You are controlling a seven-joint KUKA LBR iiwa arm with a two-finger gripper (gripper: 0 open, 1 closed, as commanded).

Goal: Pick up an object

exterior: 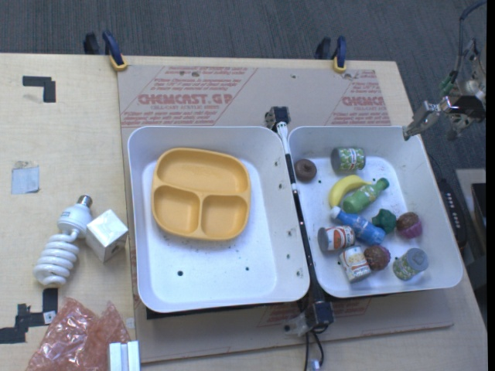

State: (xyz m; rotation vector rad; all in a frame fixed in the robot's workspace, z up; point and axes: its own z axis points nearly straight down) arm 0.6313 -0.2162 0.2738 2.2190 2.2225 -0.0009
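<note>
**Ana:** Nearest the lens, at the bottom edge, sits a crumpled reddish plastic bag [73,335] on the desk [69,141], with a spiral light bulb [62,246] and a small white cube [106,234] just above it. They look like spares parked outside the bins.

**Ben:** And the pickable things?

**Ana:** All crowded in the right bin [433,273]: a banana [343,188] touching a green bottle [363,195], a blue bottle [360,226], small cans [348,159], a brown doughnut-like ring [306,170]. The left bin [224,288] carries a yellow divided plate [201,193].

**Ben:** Why the clamps [114,51] at the back?

**Ana:** Probably to keep the cardboard sheet [193,95] from sliding.

**Ben:** The tool?

**Ana:** Off by the right bin's far corner [445,110], above the desk, well apart from the objects. Whether it is spread or pressed together, she cannot tell; nothing visibly sits in it.
</note>
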